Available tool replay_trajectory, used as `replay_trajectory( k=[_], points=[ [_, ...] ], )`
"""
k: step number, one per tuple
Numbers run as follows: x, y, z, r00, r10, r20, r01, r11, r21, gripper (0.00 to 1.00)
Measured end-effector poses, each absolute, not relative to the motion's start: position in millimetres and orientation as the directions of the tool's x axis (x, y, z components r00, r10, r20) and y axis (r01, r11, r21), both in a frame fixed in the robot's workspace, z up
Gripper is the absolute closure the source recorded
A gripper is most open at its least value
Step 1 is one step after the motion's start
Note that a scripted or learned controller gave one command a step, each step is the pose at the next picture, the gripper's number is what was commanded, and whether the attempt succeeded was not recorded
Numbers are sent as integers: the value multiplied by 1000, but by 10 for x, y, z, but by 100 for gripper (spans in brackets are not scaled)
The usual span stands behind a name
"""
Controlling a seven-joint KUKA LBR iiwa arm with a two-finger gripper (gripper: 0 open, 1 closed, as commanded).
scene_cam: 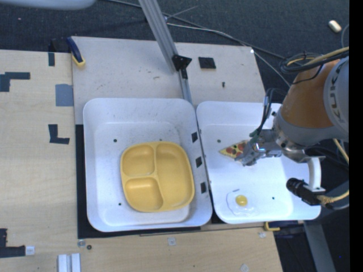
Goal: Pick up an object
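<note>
even, fairly bright overhead light. white bins [142, 109] near washed out, soft shadows inside their rims. dark floor [238, 10] underexposed. arm [317, 103] slightly soft; overall grainy, low resolution.

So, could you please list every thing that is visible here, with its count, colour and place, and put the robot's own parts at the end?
Bins: two, white, side by side on the bench.
Divided plate: one, yellow, three compartments, in the left bin.
Pizza slice toy: one, yellow and red, in the right bin, right beside the gripper.
Fried egg toy: one, white with a yellow yolk, near the front edge of the right bin.
Clamp: one, blue and yellow, at the far left corner of the bench.
Metal pole: one, grey, slanting down to the gap between the bins.
Arm: one, grey with an orange band, reaching in from the right.
Gripper: one, low over the right bin.
</note>
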State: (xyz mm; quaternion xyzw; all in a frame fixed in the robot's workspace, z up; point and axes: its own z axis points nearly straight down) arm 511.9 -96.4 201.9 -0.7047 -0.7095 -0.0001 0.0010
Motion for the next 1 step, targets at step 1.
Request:
replay_trajectory(
  k=[1],
  points=[
    [5194,-366,2032,-8,1000,2,1000,8,-2,100]
  ],
)
